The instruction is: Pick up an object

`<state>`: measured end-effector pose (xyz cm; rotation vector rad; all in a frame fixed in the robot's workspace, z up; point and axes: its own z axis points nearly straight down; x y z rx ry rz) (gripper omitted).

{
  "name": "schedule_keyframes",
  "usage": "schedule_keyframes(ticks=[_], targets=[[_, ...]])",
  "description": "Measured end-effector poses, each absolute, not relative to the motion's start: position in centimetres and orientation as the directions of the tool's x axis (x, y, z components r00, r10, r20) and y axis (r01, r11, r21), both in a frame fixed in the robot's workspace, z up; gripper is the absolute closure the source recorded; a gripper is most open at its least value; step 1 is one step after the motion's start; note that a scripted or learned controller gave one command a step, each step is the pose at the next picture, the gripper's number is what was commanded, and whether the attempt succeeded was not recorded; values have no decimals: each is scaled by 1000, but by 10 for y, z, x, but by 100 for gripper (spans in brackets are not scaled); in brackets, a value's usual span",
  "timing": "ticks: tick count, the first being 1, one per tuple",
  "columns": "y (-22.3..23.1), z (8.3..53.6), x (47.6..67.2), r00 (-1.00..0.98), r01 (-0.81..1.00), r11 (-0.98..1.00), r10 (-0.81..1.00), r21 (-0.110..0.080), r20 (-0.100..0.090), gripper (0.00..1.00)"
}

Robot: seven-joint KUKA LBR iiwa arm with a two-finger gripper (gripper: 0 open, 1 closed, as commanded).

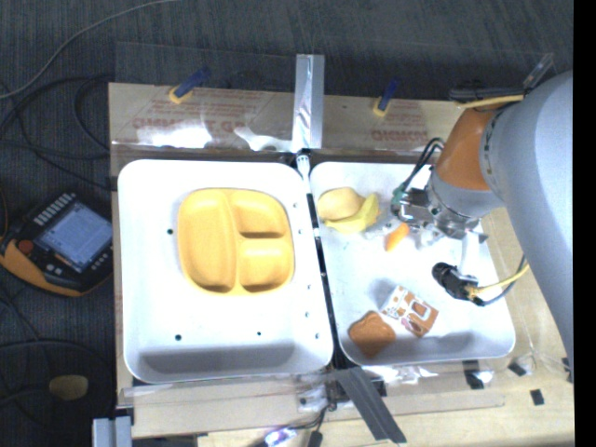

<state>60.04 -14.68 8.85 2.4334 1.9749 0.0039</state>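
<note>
The gripper (416, 220) is hovering low in the right white bin (494, 343) beside a small orange wedge (396, 237); its grip cannot be judged, and nothing is lifted yet.

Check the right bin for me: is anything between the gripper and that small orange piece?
Nothing visible does. The gripper is at the upper right of the right bin, with the small orange piece just beside and below it.

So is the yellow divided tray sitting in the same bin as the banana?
No, the yellow tray lies in the left bin, while the banana lies in the right bin.
</note>
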Motion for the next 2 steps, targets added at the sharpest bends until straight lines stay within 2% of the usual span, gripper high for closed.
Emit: schedule_keyframes(ticks=[1,2], targets=[[-147,99,601,204,979,-204,979,10,-6,100],[-88,183,617,-14,1000,14,1000,-2,-4,100]])
